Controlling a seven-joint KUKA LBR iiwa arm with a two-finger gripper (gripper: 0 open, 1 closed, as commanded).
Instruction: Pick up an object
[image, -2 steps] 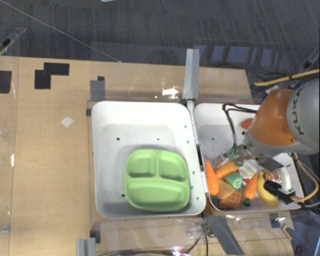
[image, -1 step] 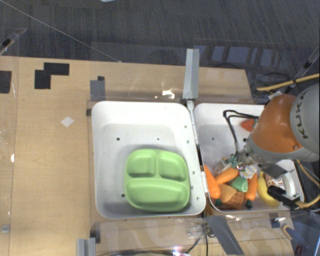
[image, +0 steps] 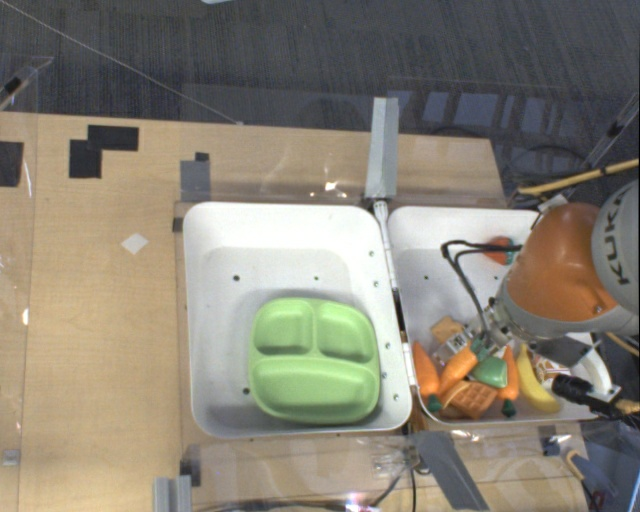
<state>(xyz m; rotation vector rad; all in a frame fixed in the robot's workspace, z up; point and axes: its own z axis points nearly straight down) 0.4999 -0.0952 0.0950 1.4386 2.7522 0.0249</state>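
Note:
The right white bin (image: 430, 250) holds a pile of small toy foods in its near corner. Among them are an orange carrot (image: 427, 372), a brown waffle (image: 470, 400), a yellow banana (image: 535, 385), a green piece (image: 491, 374) and a tan piece (image: 447, 330). The arm's orange band (image: 560, 265) hangs over the bin's right half. My gripper (image: 480, 345) is low in the pile, just above the green piece and a second orange piece (image: 457, 365). The wrist hides how it meets them.
The left white bin (image: 230, 240) holds a green divided plate (image: 315, 360) toward its near side. A small orange-red item (image: 497, 250) lies at the far side of the right bin, by a black cable (image: 460, 262). A metal divider post (image: 382, 150) stands between the bins.

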